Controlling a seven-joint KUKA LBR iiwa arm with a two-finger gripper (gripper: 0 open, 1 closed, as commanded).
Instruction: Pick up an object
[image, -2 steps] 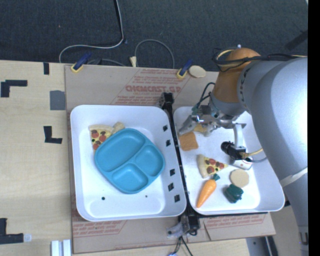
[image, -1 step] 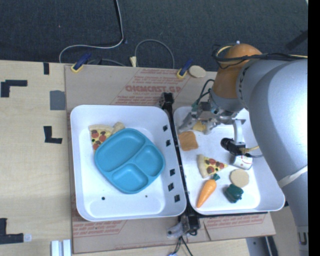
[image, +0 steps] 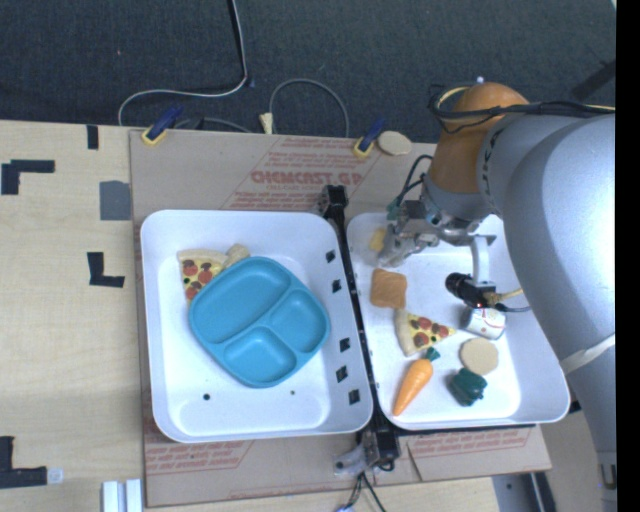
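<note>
A: Left bin (image: 160, 300) holds one blue divided plate (image: 260, 320) and one pizza slice (image: 200, 268) (partly under the plate).

B: Right bin (image: 530, 390): a second pizza slice (image: 420, 330), one toast (image: 388, 290), one carrot (image: 412, 385) lying diagonally, tip toward the lower left. Gripper (image: 400, 240) hovers at the bin's top; finger state, cannot tell.

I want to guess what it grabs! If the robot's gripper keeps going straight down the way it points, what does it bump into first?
Probably the white floor of the right bin, near its top left corner. The gripper points down just above the toast piece, though depth is hard to judge.
</note>
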